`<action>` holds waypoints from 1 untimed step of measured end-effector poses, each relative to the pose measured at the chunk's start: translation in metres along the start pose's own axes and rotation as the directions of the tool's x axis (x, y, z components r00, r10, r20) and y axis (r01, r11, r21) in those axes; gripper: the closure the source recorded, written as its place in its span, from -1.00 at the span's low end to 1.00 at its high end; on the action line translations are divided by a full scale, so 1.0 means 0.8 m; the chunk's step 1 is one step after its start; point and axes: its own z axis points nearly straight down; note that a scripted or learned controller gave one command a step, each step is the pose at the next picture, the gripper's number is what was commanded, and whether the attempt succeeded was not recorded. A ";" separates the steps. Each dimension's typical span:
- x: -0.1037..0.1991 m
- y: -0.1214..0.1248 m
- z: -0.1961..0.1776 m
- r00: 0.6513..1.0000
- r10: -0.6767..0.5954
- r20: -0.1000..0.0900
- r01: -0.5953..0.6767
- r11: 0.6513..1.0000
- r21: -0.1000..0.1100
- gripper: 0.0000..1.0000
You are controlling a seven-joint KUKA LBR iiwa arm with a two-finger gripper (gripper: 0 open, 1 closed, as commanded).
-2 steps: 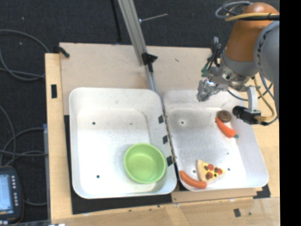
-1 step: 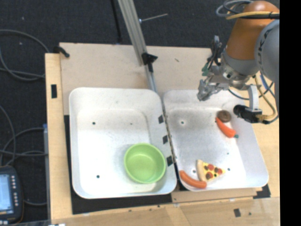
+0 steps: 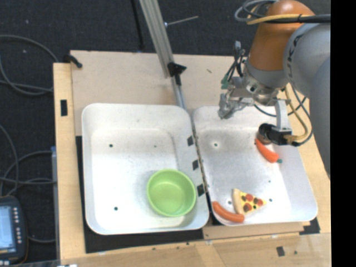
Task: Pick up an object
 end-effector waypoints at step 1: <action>0.071 0.003 -0.017 1.000 -0.003 -0.001 0.003 1.000 -0.003 1.00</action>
